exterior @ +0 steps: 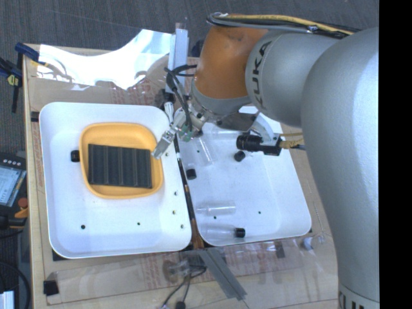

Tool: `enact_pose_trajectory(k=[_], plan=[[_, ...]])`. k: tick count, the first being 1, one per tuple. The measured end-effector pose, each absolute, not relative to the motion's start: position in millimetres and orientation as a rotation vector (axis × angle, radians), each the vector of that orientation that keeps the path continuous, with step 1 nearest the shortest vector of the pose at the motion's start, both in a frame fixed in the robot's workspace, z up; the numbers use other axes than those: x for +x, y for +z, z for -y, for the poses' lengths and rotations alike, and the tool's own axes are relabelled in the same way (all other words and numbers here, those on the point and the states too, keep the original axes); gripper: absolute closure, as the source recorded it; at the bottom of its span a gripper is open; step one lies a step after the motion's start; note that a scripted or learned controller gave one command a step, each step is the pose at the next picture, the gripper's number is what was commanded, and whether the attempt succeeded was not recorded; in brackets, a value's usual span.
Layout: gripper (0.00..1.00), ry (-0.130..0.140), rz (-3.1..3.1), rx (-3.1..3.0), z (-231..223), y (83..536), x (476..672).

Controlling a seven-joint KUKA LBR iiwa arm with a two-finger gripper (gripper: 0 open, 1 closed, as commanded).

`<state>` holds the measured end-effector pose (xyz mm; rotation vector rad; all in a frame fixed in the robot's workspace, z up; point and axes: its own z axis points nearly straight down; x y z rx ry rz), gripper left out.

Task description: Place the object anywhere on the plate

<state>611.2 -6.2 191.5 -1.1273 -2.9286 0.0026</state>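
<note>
My arm (283, 76) fills the upper right of the frame. Two white bins sit on the table (129, 275): the left bin (64, 224) holds one yellow plate (112, 137) carrying one dark ribbed object (120, 166). My end effector (166, 141) hangs over the plate's right rim, the object just left; its grip I cannot tell.

Bench (96, 277): wooden, seen under both bins.
Left bin (58, 234): white, set on the bench, touching the right bin.
Right bin (283, 208): white, set beside it.
Foil sheet (96, 63): crumpled, laid along the far edge.
Cables (183, 282): laid at the near edge.
</note>
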Motion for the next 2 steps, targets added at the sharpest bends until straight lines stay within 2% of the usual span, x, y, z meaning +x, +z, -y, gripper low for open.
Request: enact_pose_trajectory(k=[1,2], plan=[[0.00,0.001,2.853,-1.317,-30,245,593.1],[0.00,0.002,3.070,-0.653,20,204,610.9]])
